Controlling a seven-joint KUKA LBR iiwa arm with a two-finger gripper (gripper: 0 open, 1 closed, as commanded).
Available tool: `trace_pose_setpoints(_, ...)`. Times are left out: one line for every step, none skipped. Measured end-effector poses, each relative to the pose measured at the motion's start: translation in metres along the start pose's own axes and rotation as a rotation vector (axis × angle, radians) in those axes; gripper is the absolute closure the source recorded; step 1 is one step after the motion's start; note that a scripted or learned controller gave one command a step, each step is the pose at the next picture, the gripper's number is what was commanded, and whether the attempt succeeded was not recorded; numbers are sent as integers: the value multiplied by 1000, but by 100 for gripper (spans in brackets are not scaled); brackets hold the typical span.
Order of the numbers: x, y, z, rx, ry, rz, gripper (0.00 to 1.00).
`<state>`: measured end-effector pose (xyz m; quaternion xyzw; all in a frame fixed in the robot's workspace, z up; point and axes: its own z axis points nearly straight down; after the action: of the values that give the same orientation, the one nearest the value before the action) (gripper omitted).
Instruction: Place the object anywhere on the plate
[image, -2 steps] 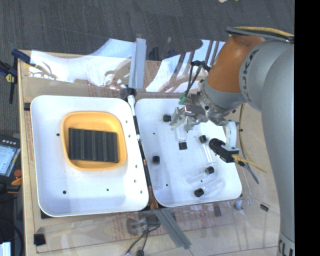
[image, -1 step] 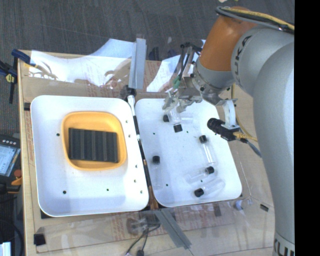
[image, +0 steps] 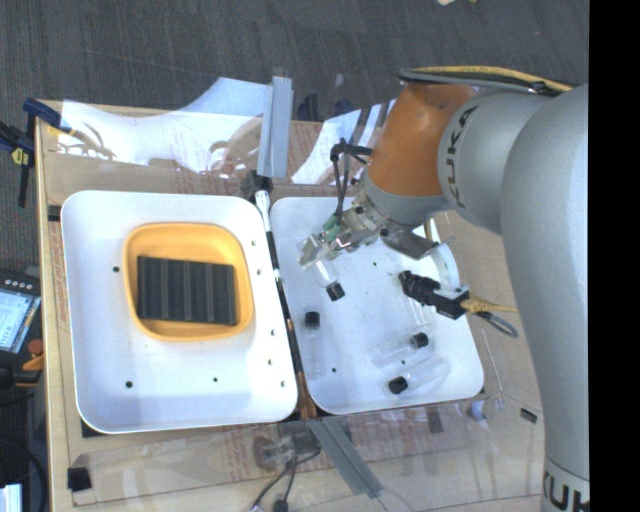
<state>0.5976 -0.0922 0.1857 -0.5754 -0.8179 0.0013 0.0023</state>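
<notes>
lying perhaps below pincer (image: 325, 247): object (image: 335, 291)

I count two white bins on the table (image: 60, 455): the left bin (image: 100, 380) and the right bin (image: 350, 385). In the left one I see one yellow plate (image: 185, 240) with one dark ribbed insert (image: 188, 290) on it. In the right bin I make out four small black pieces: one (image: 334, 291), a second (image: 312, 320), a third (image: 418, 341) and a fourth (image: 398, 384). There also seem to be two clear plastic items, one (image: 390, 352) and another (image: 428, 375), though they are faint and I can't count them with confidence. One grey-and-orange arm (image: 470, 150) is over the right bin.
</notes>
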Motion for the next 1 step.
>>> trace_pose_setpoints(24,35,-52,-3,-2,-123,100)
